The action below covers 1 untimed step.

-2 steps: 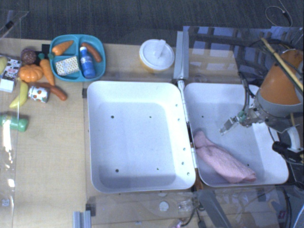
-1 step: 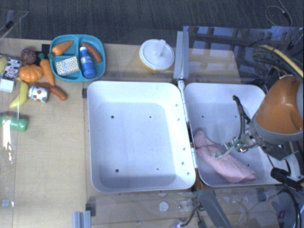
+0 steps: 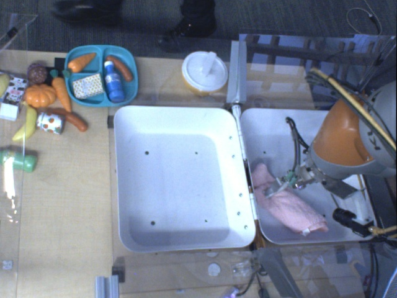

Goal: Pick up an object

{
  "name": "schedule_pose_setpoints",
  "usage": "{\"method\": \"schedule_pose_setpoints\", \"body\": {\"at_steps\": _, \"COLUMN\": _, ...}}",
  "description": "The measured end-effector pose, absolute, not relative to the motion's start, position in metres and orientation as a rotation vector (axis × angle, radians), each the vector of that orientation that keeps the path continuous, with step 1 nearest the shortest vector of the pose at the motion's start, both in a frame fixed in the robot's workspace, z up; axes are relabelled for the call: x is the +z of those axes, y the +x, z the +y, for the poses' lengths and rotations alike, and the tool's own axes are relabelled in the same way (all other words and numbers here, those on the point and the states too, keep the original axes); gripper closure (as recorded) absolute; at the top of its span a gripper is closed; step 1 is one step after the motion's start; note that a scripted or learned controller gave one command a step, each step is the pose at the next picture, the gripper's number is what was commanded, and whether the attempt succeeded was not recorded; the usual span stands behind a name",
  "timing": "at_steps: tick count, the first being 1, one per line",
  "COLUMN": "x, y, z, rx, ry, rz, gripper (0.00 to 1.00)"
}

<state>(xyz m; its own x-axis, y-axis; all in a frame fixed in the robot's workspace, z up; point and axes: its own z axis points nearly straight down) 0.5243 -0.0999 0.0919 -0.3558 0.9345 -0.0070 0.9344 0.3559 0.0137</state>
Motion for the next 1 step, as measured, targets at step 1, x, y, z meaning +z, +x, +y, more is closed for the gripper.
{"method": "schedule_pose_setpoints", "body": {"at_steps": 1, "x": 0.0922, "y": 0.5768, "z": -0.0959, "rx": 0.017, "ry": 2.055, "rz": 2.358, "gripper": 0.00}}
